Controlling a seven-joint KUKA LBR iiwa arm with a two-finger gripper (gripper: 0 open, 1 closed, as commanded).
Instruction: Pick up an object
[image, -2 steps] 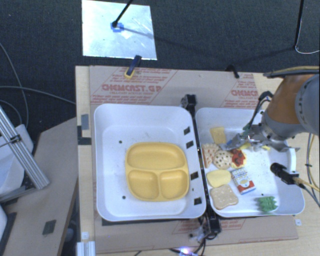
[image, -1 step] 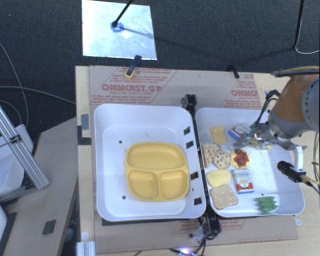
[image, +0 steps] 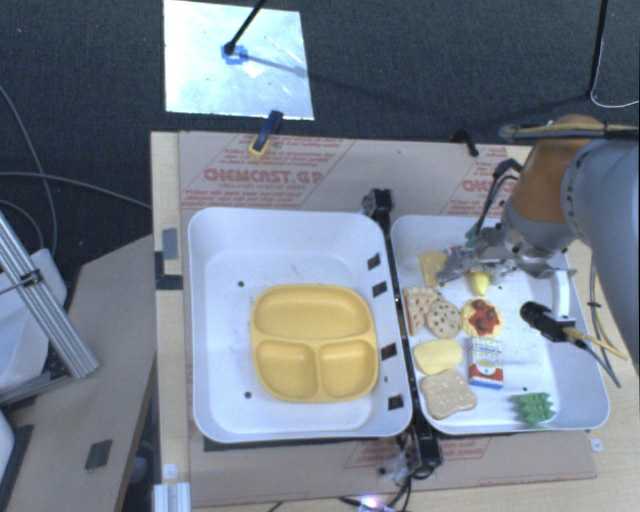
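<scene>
On the bench (image: 166, 180) two white bins are set side by side. The left bin (image: 228, 226) is occupied by a yellow divided plate (image: 313, 340). The right bin (image: 582, 392) is crowded with toy foods. Along its left side a yellow cheese slice (image: 431, 268), a square cracker (image: 417, 303), a round cookie (image: 444, 318), a pale yellow lump (image: 437, 356) and a slice of toast (image: 447, 396) are laid closely together. Further right, a small yellow piece (image: 480, 284) is found near the bin's far end, just beside the cheese slice, with its long axis seemingly run from far to near. Nearer than it, a red-topped round piece (image: 483, 318) and a white and red carton (image: 486, 364) are placed, and a green piece (image: 534, 407) is seen near the front corner. The gripper (image: 472, 262) is positioned just above the small yellow piece; how far it is open, and whether anything is touched, cannot be told.
</scene>
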